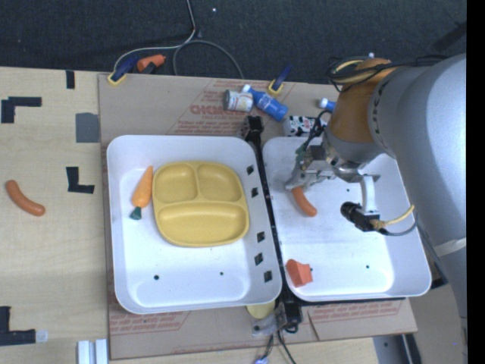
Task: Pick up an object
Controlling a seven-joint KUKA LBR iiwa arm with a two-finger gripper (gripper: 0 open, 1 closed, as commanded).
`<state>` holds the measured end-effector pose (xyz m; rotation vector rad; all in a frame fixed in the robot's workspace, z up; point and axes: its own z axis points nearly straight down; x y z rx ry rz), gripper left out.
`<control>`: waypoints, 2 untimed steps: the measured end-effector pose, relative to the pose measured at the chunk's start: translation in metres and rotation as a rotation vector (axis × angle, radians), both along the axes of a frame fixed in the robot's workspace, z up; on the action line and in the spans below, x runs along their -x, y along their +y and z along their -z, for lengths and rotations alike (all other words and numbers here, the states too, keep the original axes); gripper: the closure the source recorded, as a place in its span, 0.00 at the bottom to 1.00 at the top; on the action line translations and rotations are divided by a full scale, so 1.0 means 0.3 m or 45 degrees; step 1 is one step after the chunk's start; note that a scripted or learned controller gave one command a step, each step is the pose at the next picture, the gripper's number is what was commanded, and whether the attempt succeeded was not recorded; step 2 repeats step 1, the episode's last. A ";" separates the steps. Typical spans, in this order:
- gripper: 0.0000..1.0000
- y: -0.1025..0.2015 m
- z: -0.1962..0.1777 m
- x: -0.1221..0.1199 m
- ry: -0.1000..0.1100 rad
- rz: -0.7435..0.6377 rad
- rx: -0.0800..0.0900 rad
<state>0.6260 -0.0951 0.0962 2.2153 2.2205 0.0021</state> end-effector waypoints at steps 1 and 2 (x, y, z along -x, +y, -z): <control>1.00 0.181 -0.313 0.080 -0.001 -0.005 -0.006; 1.00 0.181 -0.313 0.080 -0.001 -0.005 -0.006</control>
